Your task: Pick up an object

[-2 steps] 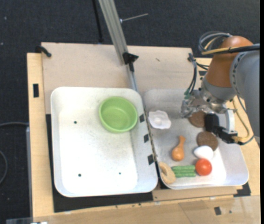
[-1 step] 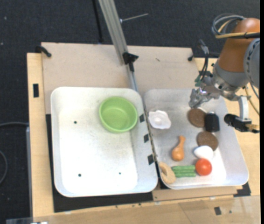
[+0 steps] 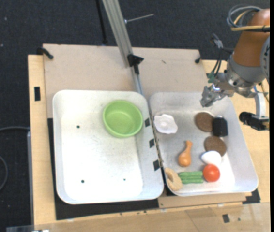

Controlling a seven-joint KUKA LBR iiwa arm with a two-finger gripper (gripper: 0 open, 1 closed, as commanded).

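My arm (image 3: 247, 57) shows a rounded orange band over a grey wrist housing — thin grey cables loop above it, black cabling runs beside — ending in a small metallic grey claw (image 3: 208, 97).

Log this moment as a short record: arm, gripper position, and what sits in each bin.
arm: grey with orange band, reaching in from the right
gripper: above the far edge of the right bin, nothing seen between its fingers
left bin: green bowl near its far right corner
right bin, far half: white lump, brown disc, black block
right bin, near half: orange gourd, second brown disc, white egg, red tomato, green pod, tan ring
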